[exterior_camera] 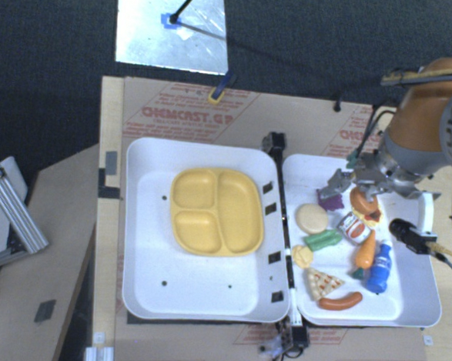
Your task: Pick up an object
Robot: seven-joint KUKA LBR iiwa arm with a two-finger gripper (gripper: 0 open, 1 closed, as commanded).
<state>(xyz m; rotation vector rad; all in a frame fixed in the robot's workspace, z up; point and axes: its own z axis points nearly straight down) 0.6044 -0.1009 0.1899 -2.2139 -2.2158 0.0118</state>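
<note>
The right white bin (426, 302) holds several toy foods. Among them are a purple piece (331, 198), an orange round item (364, 202), a red-and-white can (352, 226), a beige bun (312, 218) and a green piece (324, 239). Nearer the front lie an orange carrot (365, 252), a blue bottle (379, 268), a pizza slice (324, 283) and a sausage (339, 301). My gripper (354, 185) hangs low over the bin's back part, just above the purple piece and the orange round item. Nothing is visibly held.
The left white bin (141, 286) carries a yellow divided plate (215, 211). A black divider with clips (280, 218) runs between the bins. A small yellow item (303, 255) lies by the divider. The grey arm with a black attachment (407, 235) overhangs the right bin's right side.
</note>
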